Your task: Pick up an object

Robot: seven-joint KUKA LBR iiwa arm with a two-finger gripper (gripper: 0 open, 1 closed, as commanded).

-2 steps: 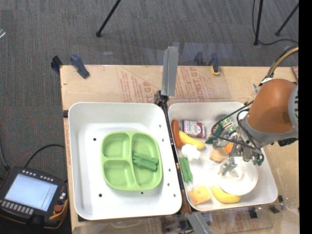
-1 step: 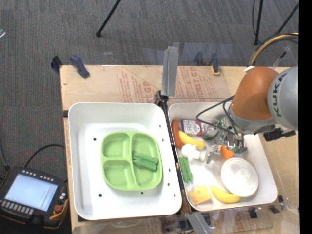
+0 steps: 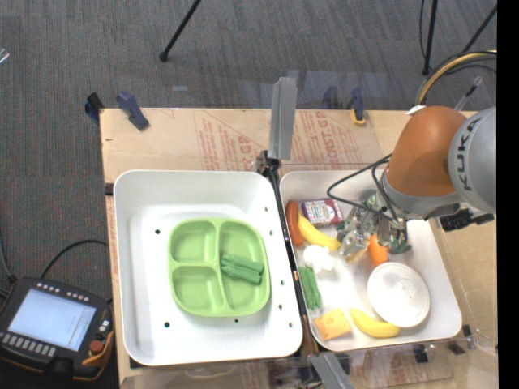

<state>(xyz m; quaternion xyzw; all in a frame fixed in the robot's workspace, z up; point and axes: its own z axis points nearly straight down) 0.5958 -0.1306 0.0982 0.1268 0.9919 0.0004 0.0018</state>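
My gripper hangs low over the middle of the right bin, under the orange wrist band. An orange carrot-like piece lies right under it, touching or nearly so. Just to its left are a yellow banana and a purple packet. A white round plate sits in front of the gripper. Along the bin's left side lie a white lump, a green bean pod and an orange-red piece. A cheese wedge and a second banana lie at the front.
The left bin holds a green divided plate with a dark green piece in its right compartment. A grey upright post stands behind the divider between the bins. A teach pendant sits at lower left.
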